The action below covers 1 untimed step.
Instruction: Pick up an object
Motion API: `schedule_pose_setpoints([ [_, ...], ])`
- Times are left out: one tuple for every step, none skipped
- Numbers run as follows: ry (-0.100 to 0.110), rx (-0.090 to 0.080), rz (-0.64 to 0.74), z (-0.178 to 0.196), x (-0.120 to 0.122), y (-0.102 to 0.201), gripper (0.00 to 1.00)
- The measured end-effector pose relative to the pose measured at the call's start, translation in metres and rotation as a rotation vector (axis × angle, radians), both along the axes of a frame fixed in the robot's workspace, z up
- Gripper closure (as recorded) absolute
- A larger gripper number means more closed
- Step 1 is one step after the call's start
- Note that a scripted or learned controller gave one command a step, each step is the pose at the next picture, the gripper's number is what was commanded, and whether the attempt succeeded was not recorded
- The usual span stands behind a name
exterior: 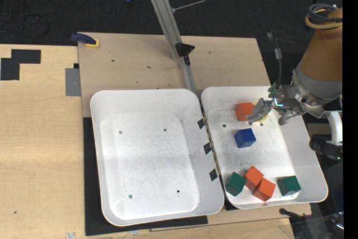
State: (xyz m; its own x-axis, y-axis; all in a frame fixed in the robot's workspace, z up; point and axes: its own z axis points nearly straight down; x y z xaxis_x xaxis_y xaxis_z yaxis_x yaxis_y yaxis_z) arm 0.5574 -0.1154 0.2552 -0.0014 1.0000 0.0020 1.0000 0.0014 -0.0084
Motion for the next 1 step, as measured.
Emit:
schedule_pose_setpoints([
  [-0.005, -0.001, -0.003, 0.0023, 0.0006, -0.0015, 0.00],
])
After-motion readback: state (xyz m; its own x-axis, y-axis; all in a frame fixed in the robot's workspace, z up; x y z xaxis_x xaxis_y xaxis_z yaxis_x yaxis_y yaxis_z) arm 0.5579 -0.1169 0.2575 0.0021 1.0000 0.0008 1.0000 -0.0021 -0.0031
